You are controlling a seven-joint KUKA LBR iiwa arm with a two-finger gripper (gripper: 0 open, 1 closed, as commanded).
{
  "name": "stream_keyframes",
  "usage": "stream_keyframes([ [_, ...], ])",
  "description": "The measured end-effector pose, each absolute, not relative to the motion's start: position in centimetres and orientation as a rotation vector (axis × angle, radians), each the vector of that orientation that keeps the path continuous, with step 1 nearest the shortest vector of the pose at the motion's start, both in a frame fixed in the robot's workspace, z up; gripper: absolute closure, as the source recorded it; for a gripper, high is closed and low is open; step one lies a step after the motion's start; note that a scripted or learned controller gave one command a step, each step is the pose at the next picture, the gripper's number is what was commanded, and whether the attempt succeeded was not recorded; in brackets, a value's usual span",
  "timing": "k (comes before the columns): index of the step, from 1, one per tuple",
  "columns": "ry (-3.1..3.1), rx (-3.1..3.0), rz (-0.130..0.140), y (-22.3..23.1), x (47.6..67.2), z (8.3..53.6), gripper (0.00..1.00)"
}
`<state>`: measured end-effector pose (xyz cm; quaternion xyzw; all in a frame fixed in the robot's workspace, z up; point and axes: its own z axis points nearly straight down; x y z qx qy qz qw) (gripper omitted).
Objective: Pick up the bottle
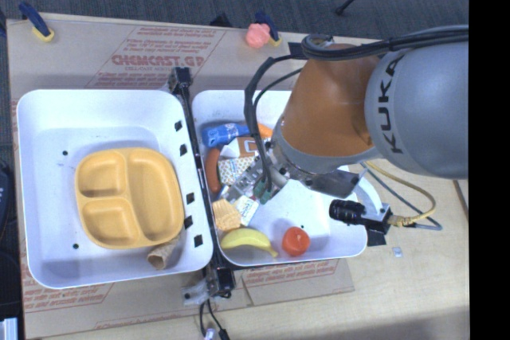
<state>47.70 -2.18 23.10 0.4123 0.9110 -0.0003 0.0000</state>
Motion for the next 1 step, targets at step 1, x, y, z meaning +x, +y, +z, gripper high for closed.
stream_keyframes([
  [1,2.965,1.037,-0.001,-6.04,47.65,24.02,1.00],
])
